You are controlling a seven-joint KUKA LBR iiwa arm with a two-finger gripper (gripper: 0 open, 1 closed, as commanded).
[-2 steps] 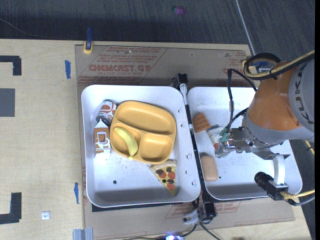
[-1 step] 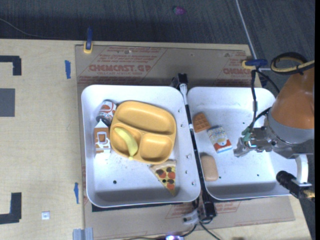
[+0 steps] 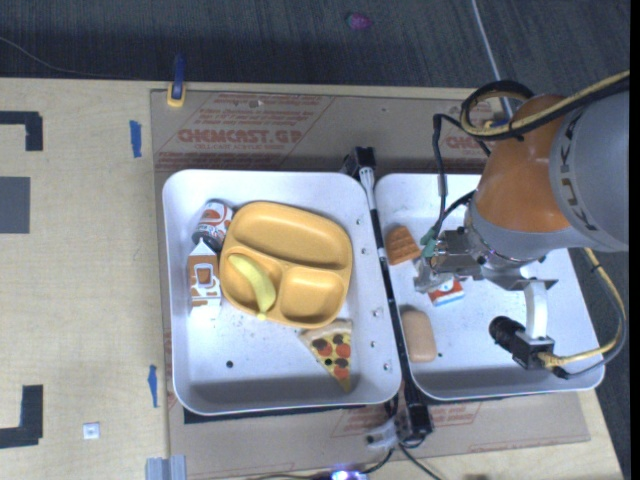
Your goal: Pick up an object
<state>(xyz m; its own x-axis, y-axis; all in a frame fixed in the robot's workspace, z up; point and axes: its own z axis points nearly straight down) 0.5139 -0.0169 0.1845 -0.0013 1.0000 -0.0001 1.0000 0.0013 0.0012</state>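
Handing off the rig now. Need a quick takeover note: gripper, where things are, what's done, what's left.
Gripper: low over the right bin, at a small red-and-white carton; finger state not readable, no grasp confirmed.
Right bin: bread piece upper left, tan bun lower left.
Left bin: yellow divided plate holding a banana, pizza slice, can, small box.
Done: nothing lifted.
Left: grasp and lift one object.

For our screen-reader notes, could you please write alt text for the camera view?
A grey and orange robot arm reaches over the right bin, above a small red and white item between two bread-like pieces. The left bin holds a yellow divided plate, a banana and a pizza slice.
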